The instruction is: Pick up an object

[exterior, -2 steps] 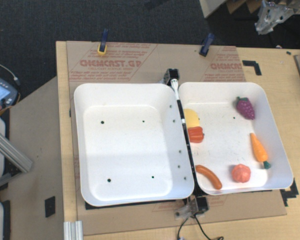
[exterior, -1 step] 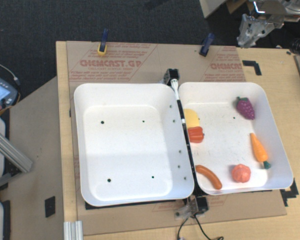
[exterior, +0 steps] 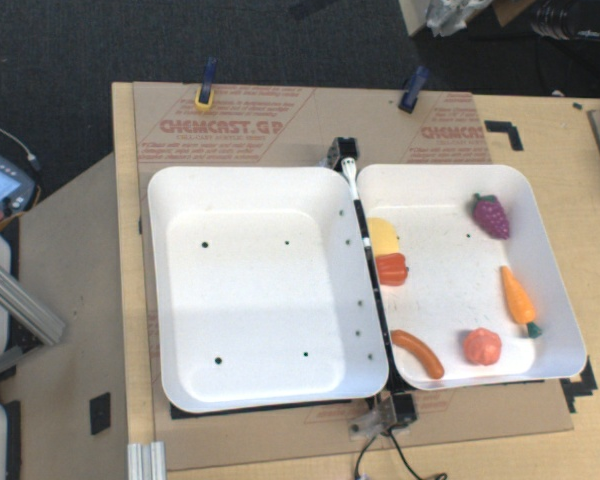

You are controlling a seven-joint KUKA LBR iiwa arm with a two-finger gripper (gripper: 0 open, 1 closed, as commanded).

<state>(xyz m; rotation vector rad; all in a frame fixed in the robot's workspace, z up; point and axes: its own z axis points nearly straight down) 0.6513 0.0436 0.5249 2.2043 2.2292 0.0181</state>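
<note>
The right bin (exterior: 450,193) holds several toy foods. A purple grape bunch (exterior: 490,216) lies at its far right corner. An orange carrot (exterior: 518,300) lies along the right wall, and a pinkish-red round fruit (exterior: 483,346) sits near the front. An orange-red sausage (exterior: 418,354) lies at the front left. Against the dividing wall sit a yellow piece (exterior: 382,235) and a red-orange piece (exterior: 391,268), touching each other. My gripper (exterior: 452,3) appears as a pale, metallic shape at the top edge, high up and well behind the bins, far from every object.
The left bin (exterior: 180,268) stands beside the right one, their rims meeting at a black-hinged divider (exterior: 360,238). Both rest on a cardboard sheet (exterior: 280,118) held by a yellow clamp (exterior: 206,93) and a blue clamp (exterior: 413,88). A cable (exterior: 380,448) trails at the front.
</note>
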